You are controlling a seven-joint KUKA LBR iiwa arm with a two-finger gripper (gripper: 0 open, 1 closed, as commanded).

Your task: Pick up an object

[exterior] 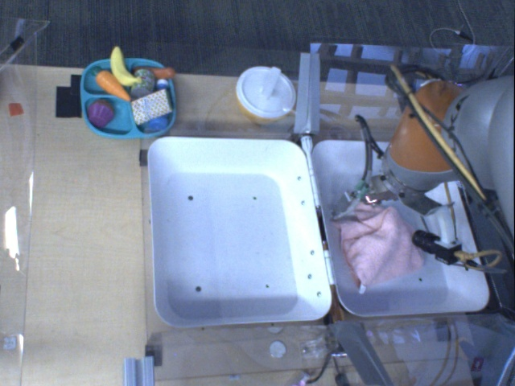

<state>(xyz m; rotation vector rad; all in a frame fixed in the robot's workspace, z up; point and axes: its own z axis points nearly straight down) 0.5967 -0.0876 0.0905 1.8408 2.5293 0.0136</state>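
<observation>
A crumpled pink cloth [376,244] lies in the right bin [342,167], toward its front half. My gripper [360,202] hangs low over the cloth's back left edge, with the grey arm and its orange band rising behind it to the right. The fingertips sit right at the cloth, but whether cloth lies between them is hidden. The left bin [225,232] stands beside it, its white floor showing a few small dark holes.
A blue divided tray [126,96] with toy food, including a banana and a carrot, rests at the back left of the bench. A white lidded cup on a yellow dish [266,93] stands behind the left bin. A metal frame rises behind the right bin.
</observation>
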